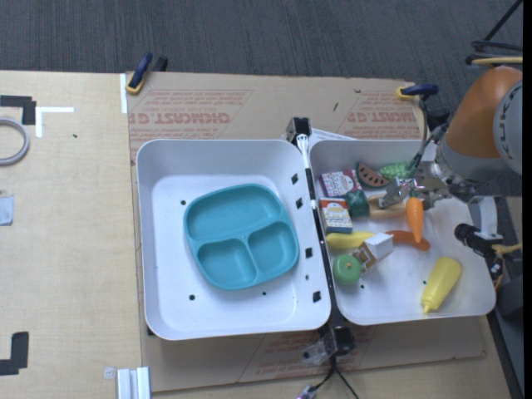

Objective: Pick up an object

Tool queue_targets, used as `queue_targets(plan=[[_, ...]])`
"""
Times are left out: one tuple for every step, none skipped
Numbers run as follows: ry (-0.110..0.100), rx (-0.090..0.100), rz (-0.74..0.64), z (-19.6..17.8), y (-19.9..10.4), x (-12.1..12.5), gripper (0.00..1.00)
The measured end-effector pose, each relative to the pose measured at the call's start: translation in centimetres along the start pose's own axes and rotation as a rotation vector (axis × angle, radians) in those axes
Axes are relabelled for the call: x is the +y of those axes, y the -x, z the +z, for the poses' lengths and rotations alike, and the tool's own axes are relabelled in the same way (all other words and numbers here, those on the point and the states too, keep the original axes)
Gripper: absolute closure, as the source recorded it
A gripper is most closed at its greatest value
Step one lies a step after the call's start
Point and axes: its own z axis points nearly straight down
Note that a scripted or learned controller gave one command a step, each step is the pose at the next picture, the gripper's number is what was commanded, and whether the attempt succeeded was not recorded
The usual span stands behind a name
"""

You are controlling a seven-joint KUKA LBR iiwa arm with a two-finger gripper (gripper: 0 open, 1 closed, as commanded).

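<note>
Two white bins sit side by side on the counter [75, 248], and the action is all on the right. Over in the left bin [158, 223] lies a teal divided plate [241, 235], flat and alone. The right bin [474, 302] is crowded: a watermelon slice [371, 174] at the far side, a small printed box [337, 183] and another box [336, 215] along the left wall, a dark green piece [358, 204] between them, a banana [347, 240] below, a green apple [347, 270] near the front, a small white carton [376, 248] just beside it, and a yellow bottle [440, 284] lying tilted at the near right.

The grey arm [486, 127] reaches in from the right, and the claw [413, 191] is down low in the far middle of the right bin. An orange carrot [414, 214] stands upright directly under it, touching or very nearly so, with another orange piece [411, 239] just nearer. Whether the claw is wide or narrow, I cannot tell from here; the metalwork blurs together.
</note>
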Motion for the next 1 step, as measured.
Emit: queue_targets(plan=[[0.001, 0.000, 0.002, -1.06, 0.06, 0.07, 1.00]])
